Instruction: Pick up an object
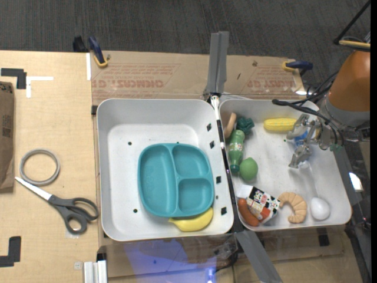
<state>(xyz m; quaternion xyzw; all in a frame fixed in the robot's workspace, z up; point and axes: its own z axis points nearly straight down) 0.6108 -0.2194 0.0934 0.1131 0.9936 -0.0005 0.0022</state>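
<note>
gripper (300,157): over right bin (340,175), state unclear; corn cob (279,124): yellow, lying near gripper

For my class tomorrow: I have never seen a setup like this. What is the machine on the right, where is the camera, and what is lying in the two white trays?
The picture comes from one fixed camera above the bench, looking down at a slant. The grey and orange machine is a robot arm reaching in from the right; its two-finger gripper hangs over the right bin, with nothing visibly held. That bin holds toy food: a corn cob, a green bottle, a green ball, a croissant and a white egg. The left bin holds a teal divided plate and a banana. Scissors and a tape roll lie on the bench.
</note>
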